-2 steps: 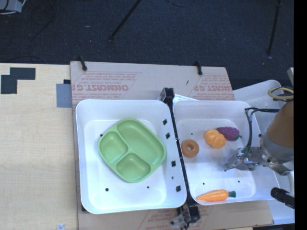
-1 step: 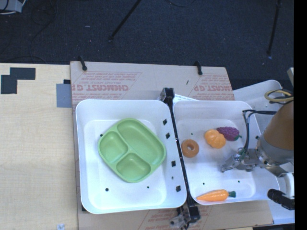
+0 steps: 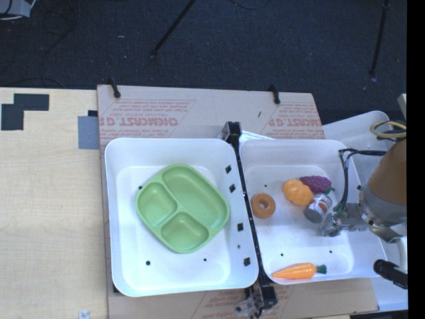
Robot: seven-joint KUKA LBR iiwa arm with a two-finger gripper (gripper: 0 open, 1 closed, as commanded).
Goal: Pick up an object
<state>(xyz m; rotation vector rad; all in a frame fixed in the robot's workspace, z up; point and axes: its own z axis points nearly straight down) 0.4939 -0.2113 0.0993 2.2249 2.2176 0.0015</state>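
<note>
Low in the right bin (image 3: pixel 345 153), the fingers (image 3: pixel 325 226) hover beside a small grey can (image 3: pixel 317 209); their spread cannot be made out. Nearby: orange fruit (image 3: pixel 297 192), grapes (image 3: pixel 316 183), doughnut (image 3: pixel 263 205), carrot (image 3: pixel 297 270).

dark carpet floor (image 3: pixel 265 38), pale wooden bench (image 3: pixel 46 211)

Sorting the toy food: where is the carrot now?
The carrot lies in the right bin, along its near edge, below the donut.

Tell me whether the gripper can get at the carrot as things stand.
Probably yes. The carrot lies alone near the right bin's front wall, nothing on it, and the gripper is nearby in that bin.
</note>
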